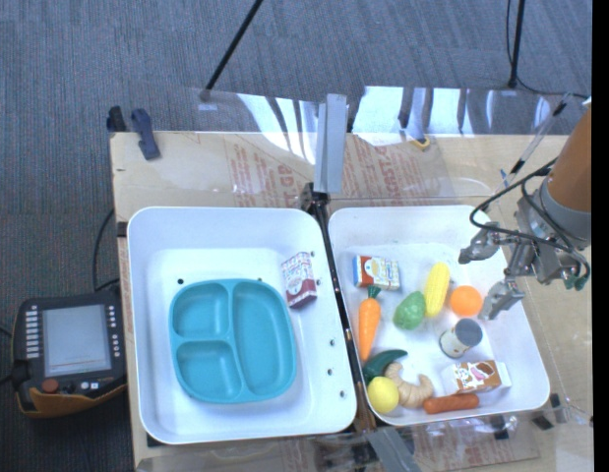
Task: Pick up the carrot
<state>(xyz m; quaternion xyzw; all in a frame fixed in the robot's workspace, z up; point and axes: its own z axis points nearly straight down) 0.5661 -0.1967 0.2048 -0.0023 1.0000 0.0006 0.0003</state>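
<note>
Two white bins side by side; left bin [147, 264] has a blue divided plate [231, 340] and a small red carton [299, 278] at its right wall. Right bin [535, 362] crowded. Nearest the front edge: sausage [450, 402], yellow lemon [383, 393], a juice box [475, 376]. Carrot [368, 324] lies just beyond, lengthwise near the bin's left wall, green top pointing away, a green vegetable [409, 311] and corn cob [436, 288] just beside it. Orange [466, 301] and a tin can [460, 338] sit further right. Gripper [491, 278] over the bin's right side, fingers spread, nothing between them, well apart from the carrot. Judged: approach step, grasp not begun. Next move calls for travel leftward across the bin, then a descent straddling the carrot's narrow body, clear of the green vegetable.
</note>
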